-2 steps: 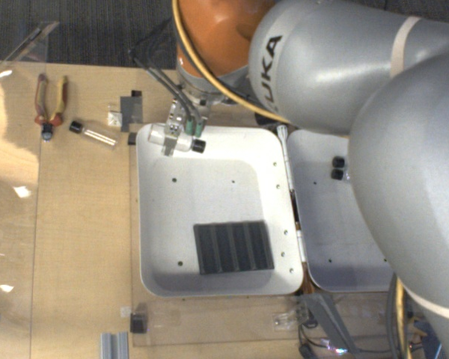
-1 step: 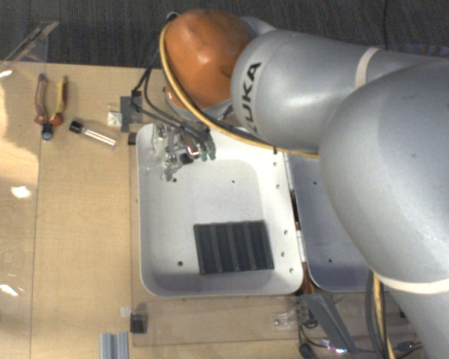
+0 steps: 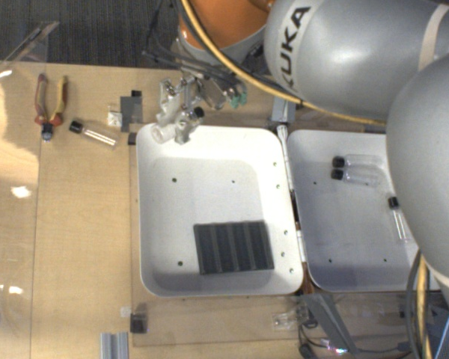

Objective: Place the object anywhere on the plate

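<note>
Hovering end effector, grip state impossible to tell, upper left of left bin, risking missing dark ridged plate far below.

Two shallow white plastic bins on a pale wooden counter; a black ridged rectangular plate; grey arm, orange band.

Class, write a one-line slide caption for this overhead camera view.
Gripper at the left bin's far corner; dark ridged plate near its front edge; clear vials in the right bin.
</note>
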`<state>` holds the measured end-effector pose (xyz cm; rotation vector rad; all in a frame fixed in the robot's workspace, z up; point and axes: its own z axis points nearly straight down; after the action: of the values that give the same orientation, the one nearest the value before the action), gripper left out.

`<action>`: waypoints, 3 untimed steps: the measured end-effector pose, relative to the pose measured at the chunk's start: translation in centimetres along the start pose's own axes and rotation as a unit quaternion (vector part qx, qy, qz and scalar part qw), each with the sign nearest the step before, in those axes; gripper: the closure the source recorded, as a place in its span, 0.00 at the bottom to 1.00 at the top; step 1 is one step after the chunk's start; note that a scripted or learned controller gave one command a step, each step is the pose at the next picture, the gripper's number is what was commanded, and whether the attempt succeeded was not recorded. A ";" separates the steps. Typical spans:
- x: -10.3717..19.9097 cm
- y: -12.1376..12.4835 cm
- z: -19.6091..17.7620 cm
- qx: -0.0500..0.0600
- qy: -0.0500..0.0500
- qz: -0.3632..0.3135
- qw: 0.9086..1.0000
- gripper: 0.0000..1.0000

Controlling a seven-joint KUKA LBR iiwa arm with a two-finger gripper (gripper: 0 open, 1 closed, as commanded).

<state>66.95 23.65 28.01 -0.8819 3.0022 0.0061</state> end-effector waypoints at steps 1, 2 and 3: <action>0.4 -0.3 9.0 -0.002 0.002 -0.298 0.955 1.00; 1.8 -2.3 17.5 -0.002 0.002 -0.311 0.950 1.00; 0.6 -0.7 9.7 -0.001 0.000 -0.379 0.926 1.00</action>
<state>66.98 22.79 18.33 -1.9534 2.4449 0.0010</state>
